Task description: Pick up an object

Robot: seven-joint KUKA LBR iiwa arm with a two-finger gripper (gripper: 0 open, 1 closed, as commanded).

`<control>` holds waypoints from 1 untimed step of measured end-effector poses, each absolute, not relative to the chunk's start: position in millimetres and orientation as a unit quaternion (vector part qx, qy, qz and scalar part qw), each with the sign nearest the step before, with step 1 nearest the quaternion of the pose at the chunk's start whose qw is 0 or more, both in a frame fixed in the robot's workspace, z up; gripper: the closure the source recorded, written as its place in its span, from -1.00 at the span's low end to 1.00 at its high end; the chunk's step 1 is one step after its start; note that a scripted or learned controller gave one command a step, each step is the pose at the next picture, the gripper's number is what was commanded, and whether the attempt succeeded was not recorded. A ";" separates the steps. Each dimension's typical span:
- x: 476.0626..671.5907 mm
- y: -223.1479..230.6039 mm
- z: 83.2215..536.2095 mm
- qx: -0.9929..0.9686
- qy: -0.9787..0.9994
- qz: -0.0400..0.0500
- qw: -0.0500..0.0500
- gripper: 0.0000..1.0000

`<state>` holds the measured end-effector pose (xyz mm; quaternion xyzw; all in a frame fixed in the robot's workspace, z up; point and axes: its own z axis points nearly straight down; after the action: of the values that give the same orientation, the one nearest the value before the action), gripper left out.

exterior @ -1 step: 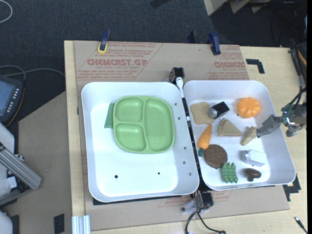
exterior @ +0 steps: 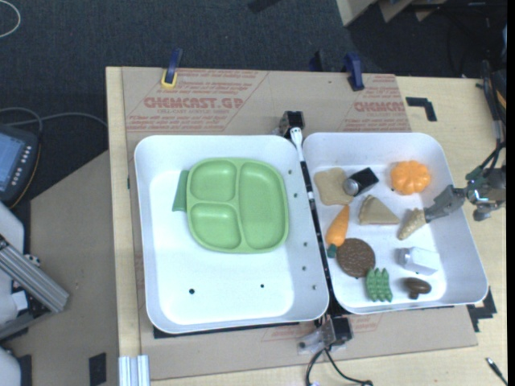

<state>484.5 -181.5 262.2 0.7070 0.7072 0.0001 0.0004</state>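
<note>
A: So, what writing can you read on the bench (exterior: 129, 215)?

B: Red print on the brown board, "CHEMCAST G P" (exterior: 193, 102) above the left bin (exterior: 153, 240), and part of the same word, cut off, above the right bin (exterior: 463, 248). Smaller lines sit over it, too fine to read.

A: Where is the gripper (exterior: 447, 203)?

B: At the right bin's right wall, low over the rim. Whether it is spread or closed I cannot tell; nothing shows between its tips.

A: And the things to pick?

B: All in the right bin. An orange pumpkin (exterior: 409, 177) sits at the top right, a black and silver cylinder (exterior: 360, 181) on a tan slab (exterior: 328, 186), a carrot (exterior: 339, 227), a tan wedge (exterior: 376, 211), a pale shell-like piece (exterior: 410, 223) just beside the gripper, a brown cookie (exterior: 356, 257), a green toy (exterior: 378, 285), a white block (exterior: 418, 258) and a brown lump (exterior: 417, 286).

A: The left bin?

B: A green divided plate (exterior: 237, 204), lying flat.
</note>
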 end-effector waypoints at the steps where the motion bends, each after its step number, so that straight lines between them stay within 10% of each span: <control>1: 482.1 -191.3 209.2 0.708 0.707 -0.001 -0.003 -1.00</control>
<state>482.1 -191.3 209.2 0.7076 0.7066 -0.0014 -0.0031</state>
